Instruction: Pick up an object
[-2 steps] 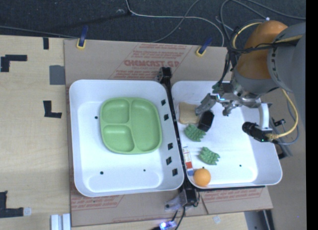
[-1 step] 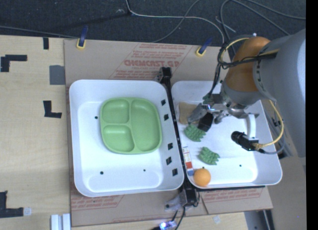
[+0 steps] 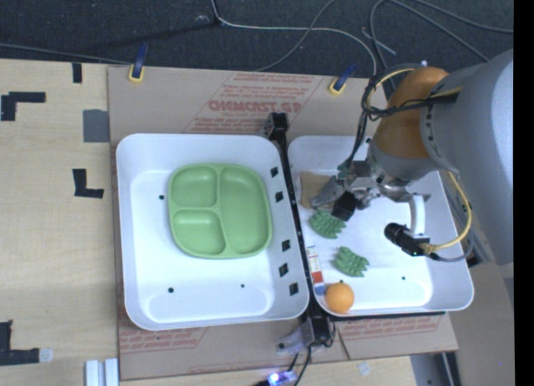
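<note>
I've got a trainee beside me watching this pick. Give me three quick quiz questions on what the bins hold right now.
1. True or false: the green divided plate lies in the left bin.
2. Which object sits nearest the right bin's front left corner? A) orange ball B) green leafy piece C) plate
3. What lies just below the gripper?

Key: 1 true. 2 A. 3 Another green leafy piece.

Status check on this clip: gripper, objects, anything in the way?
Gripper low in right bin, over a green toy. Second green toy and orange ball lie loose nearby. Green divided plate in left bin.
</note>
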